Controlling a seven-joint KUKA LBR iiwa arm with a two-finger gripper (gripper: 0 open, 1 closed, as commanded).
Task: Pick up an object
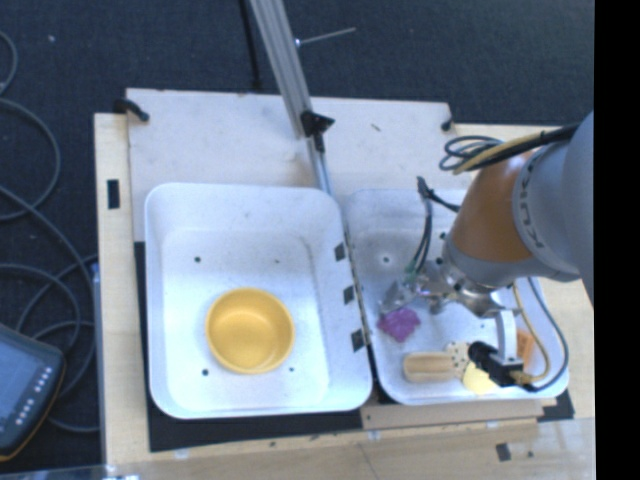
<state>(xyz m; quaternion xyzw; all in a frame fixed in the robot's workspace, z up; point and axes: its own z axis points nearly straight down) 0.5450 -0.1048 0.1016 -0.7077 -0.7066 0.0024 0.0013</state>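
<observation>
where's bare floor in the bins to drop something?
Left bin: bare all around the yellow bowl, most above it. Right bin: bare upper left strip only; crowded below, with purple object, tan block, yellow piece, and gripper overhead.

bench (pixel 115 268) | carries: left bin (pixel 170 268), right bin (pixel 375 213), side by side

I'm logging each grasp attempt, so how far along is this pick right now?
Done: the arm has reached over the right bin, with the gripper low above the purple object. In hand: nothing visibly held; the purple object, the tan block and the yellow piece all lie on the bin floor. Left: the grasp and the lift. The yellow bowl sits in the left bin.
</observation>
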